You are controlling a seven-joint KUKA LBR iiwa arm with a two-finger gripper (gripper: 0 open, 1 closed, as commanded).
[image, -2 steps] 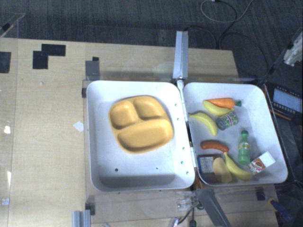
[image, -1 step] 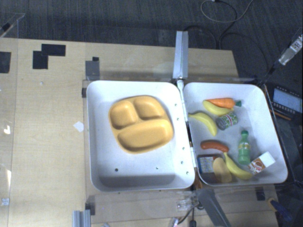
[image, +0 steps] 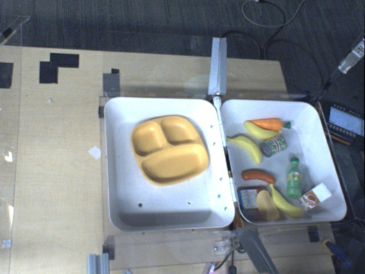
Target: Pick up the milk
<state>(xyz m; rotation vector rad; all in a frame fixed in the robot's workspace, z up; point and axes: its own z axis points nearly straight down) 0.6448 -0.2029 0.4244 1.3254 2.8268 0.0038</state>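
The milk [image: 314, 197] lies in the right bin's [image: 336, 170] near right corner, touching a banana [image: 285, 203], beside a green bottle [image: 293, 178]. The pincer's state cannot be told.

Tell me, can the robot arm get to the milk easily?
Probably yes. The milk lies on top at the right bin's near right corner, open from above. A banana and a green bottle sit close on its left, so the fingers have little room there.

Even, fairly bright overhead light, soft short shadows inside the white bins [image: 114, 170], slight overall blur, faint glare on the table [image: 51, 153].
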